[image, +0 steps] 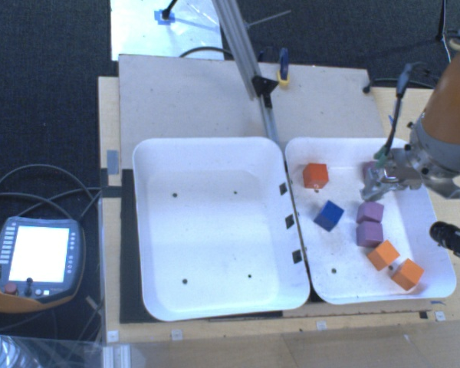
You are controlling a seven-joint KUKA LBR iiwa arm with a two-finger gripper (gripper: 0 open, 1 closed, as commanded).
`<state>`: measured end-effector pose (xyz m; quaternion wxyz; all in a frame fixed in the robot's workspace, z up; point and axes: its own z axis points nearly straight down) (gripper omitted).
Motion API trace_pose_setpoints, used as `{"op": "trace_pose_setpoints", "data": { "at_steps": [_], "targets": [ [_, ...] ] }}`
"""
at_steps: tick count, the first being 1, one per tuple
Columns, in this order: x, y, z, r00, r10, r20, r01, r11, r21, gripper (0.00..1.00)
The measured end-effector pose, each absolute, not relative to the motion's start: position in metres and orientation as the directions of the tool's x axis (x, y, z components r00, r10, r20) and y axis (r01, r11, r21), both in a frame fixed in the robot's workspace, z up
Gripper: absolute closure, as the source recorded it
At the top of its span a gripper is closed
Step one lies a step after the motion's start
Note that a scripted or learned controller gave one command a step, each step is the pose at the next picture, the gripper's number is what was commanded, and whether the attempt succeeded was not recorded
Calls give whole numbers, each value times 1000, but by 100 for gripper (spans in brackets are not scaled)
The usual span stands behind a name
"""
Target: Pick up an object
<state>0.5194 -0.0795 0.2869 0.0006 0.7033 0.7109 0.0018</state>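
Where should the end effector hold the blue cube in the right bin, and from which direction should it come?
Probably from straight above. The blue cube lies alone on the floor of the right bin, apart from the orange cube and the purple blocks. It sits turned diagonally, so grip two opposite flat side faces, with the end effector rotated to match, not its corners.

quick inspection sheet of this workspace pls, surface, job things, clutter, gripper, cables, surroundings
surface: two white bins side by side on a bench; left bin, right bin.
job's things: all in the right bin: orange cube, blue cube, two purple blocks touching, two orange blocks near the front corner.
clutter: nothing seen.
grippers: gripper low over the right bin, just above the purple blocks; no block seen between its fingers.
cables: black cables loop at the left.
surroundings: teach pendant on dark carpet.
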Motion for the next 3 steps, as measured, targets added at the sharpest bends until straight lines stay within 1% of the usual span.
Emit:
{"op": "trace_pose_setpoints", "data": {
  "at_steps": [2,3],
  "targets": [
    [510,42,278,-11,1000,3,1000,11,2,100],
    [507,90,273,-10,1000,2,1000,10,1,100]
  ]
}}
